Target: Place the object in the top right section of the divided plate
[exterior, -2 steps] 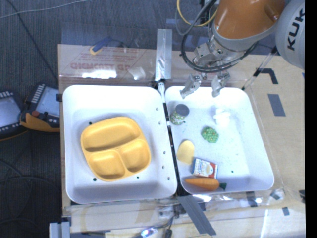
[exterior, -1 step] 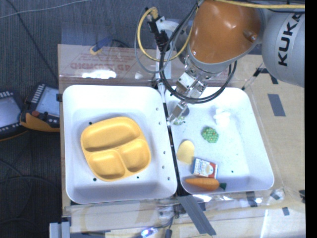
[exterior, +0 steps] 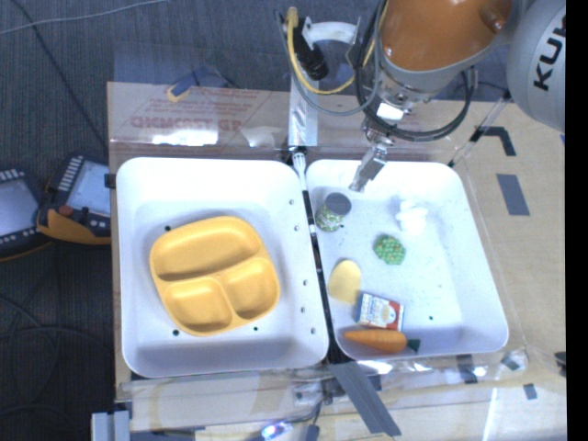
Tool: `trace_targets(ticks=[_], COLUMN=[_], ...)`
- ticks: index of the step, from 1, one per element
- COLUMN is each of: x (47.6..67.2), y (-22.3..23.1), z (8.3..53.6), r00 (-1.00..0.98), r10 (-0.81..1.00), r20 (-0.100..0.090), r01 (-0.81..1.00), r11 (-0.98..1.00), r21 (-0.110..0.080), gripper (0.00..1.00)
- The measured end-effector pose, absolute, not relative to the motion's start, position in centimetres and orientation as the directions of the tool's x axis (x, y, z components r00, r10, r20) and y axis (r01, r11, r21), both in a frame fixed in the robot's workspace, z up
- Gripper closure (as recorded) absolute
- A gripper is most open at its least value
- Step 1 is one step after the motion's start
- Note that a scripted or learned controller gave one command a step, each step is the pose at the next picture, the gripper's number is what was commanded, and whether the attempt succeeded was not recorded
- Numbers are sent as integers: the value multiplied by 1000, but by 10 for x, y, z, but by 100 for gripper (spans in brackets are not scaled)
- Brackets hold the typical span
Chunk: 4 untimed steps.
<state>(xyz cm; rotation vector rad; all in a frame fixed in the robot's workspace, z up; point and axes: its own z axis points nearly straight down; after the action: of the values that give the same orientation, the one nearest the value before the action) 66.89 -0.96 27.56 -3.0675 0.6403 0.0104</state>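
gripper (exterior: 364, 175): I can't tell its opening; nothing visibly held.
Risk: I may grab the wrong item; small can (exterior: 332, 211) sits closest.
divided plate (exterior: 214, 272): far across, in the left bin.

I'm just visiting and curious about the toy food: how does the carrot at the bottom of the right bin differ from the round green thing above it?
The carrot is orange, long and tapered, lying sideways against the right bin's near wall. The green piece is small, round and bumpy, sitting out on the open floor. The carrot lies right beside a small box; the green piece stands apart from everything. Both sit in the same bin, away from the gripper.
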Motion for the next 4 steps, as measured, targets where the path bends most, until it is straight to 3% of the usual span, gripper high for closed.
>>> trace_targets(ticks=[1, 2, 3, 4], x=[667, 611, 582, 582], y=[104, 90, 61, 61], z=[180, 213, 279, 279], r00=[980, 980, 979, 979], r10=[-199, -201, -203, -203], r20=[-10, -11, -9, -9], r01=[-199, -201, -203, -203], r11=[-980, -980, -979, -979], r21=[-7, -6, -3, -3], gripper=[0, 0, 0, 0])
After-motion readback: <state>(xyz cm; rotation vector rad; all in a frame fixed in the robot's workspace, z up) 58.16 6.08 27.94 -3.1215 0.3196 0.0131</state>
